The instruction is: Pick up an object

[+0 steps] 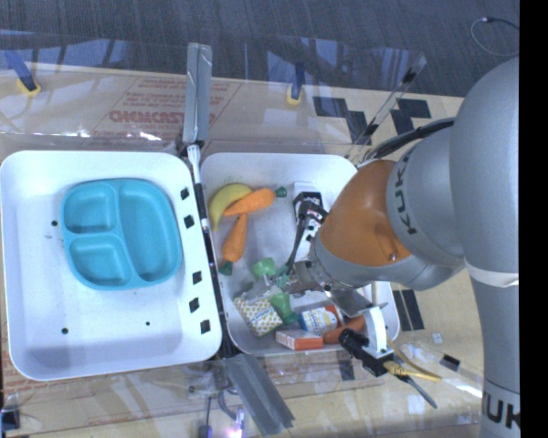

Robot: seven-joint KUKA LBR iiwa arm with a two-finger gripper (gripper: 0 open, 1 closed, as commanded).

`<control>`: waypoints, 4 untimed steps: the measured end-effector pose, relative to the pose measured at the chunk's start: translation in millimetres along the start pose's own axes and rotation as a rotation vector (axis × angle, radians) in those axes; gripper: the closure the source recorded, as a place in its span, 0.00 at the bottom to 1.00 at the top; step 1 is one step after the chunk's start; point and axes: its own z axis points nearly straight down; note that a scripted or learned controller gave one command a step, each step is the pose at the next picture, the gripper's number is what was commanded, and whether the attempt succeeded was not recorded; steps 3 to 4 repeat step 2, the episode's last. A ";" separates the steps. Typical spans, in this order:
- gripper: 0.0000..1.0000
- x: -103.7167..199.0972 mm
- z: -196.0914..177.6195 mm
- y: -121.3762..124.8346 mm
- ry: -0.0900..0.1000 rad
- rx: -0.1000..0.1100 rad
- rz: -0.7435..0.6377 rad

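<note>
Arm comes in from the right, grey w/ orange band above the wrist, bent down over the right bin. Claw sits low in that bin's near half, just right of a green item; the wrist covers it, so can't tell its state or whether anything is between its tips.

Right bin contents: yellow banana at far left, one carrot lying across it toward the right, a 2nd carrot just nearer, running along the left wall. Near side holds a cluster: patterned packet, small bottle w/ label, flat orange-red box at the near wall. All crowded, touching or overlapping.

Left bin holds a light-blue divided plate, 3 compartments, lying flat around the bin's middle, toward the far side.

Both bins sit side by side on the tabletop, separated by a grey divider w/ black markers.
</note>
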 end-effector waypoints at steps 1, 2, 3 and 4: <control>1.00 -1.1 -11.2 1.7 -0.003 -0.003 -0.005; 1.00 36.5 -140.2 32.9 -0.001 0.008 0.166; 1.00 36.5 -140.2 32.9 -0.001 0.008 0.166; 1.00 36.5 -140.2 32.9 -0.001 0.008 0.166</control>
